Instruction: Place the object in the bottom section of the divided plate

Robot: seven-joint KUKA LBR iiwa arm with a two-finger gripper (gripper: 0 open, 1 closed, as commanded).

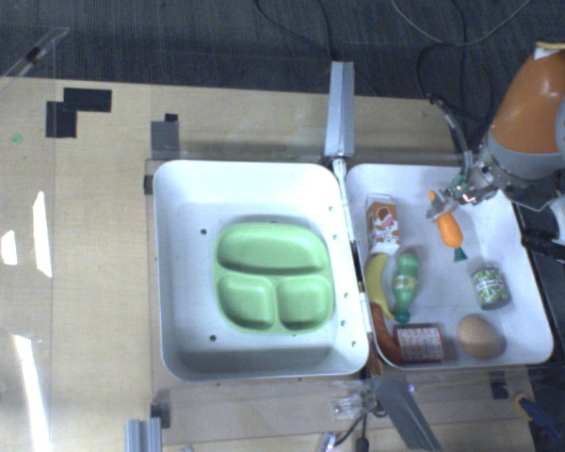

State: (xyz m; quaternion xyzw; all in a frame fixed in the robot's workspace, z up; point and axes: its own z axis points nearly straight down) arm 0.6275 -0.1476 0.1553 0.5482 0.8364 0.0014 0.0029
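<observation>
A green divided plate (271, 275) lies in the left white bin (179, 252), with one long section at the far side and two smaller ones at the near side; nothing lies in any of them. My gripper (463, 192) hangs over the far right part of the right bin (527, 347), directly beyond the top end of an orange toy carrot (449, 230). The carrot lies on the bin floor with its green tip pointing toward the near side. Whether the gripper touches the carrot is unclear.
The right bin also holds a small carton (383, 226), a banana (376, 285), a green bottle (405, 285), a green-filled jar (491, 287), a brown round item (479, 336) and a red packet (417, 343). A metal divider (339, 121) runs between the bins.
</observation>
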